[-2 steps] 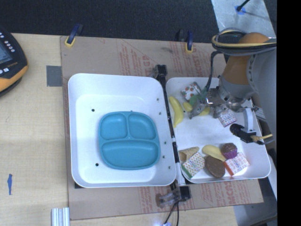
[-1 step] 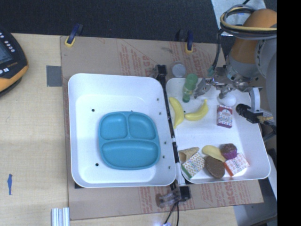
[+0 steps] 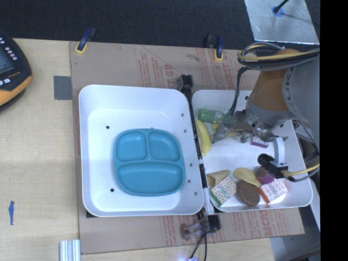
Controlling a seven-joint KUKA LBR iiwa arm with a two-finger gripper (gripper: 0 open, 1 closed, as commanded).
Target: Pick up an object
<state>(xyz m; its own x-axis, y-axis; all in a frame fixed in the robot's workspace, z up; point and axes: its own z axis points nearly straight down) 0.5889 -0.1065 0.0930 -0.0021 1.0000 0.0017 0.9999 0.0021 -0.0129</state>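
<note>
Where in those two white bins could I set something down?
Left bin: bare floor rings the blue divided plate, widest along its left wall. Right bin: one bare patch between the banana and gripper above and the crowded toy food below.

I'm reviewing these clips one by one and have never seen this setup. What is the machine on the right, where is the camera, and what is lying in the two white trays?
One fixed camera looks down at a slant on a bench. The grey machine with an orange band is a robot arm reaching in from the right; its gripper is low over the right bin, near a green item and a yellow banana-like piece. Whether it grips anything cannot be seen. Small toy foods lie along that bin's near side. The left bin holds a blue divided plate.
</note>
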